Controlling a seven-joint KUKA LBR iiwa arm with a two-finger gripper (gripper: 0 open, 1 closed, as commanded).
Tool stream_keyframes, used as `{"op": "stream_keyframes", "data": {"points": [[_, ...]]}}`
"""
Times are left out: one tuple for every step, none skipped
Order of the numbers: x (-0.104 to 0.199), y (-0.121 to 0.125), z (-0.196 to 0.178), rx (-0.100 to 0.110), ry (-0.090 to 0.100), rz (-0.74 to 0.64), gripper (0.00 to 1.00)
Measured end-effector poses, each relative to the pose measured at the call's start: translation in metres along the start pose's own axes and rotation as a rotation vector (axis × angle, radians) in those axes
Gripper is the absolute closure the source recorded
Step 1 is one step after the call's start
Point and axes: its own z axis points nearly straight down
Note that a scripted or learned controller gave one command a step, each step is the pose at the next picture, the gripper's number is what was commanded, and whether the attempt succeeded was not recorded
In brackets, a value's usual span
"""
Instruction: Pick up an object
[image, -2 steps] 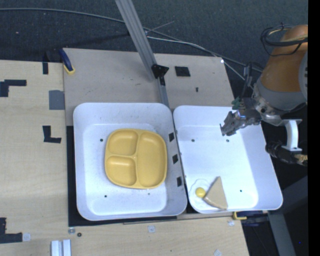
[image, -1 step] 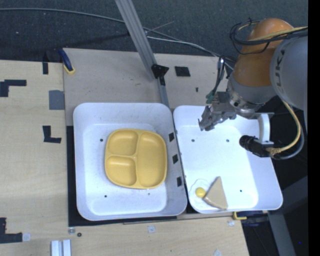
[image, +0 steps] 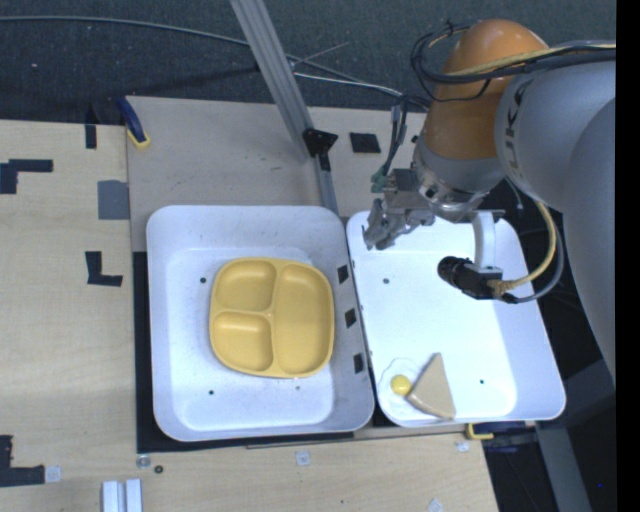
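2 white bins (image: 170, 300), left of and below the jaws. 1 yellow divided plate (image: 271, 316), 3 compartments, lower left of the jaws. 1 small yellow ball (image: 400, 384) and 1 tan wedge (image: 433, 388), both below the jaws. 1 gripper (image: 381, 232).

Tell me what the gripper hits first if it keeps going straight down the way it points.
Probably bare floor at the far left corner of the right bin. The gripper points down there, with nothing under it; its height is unclear.

Right bin (image: 500, 340) floor lies mostly open; tan wedge (image: 434, 388) and yellow ball (image: 400, 384) crowd its near corner.
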Motion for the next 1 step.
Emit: {"op": "stream_keyframes", "data": {"points": [[0.0537,0.0023,0.012,0.002,0.0,0.0,1.0]]}}
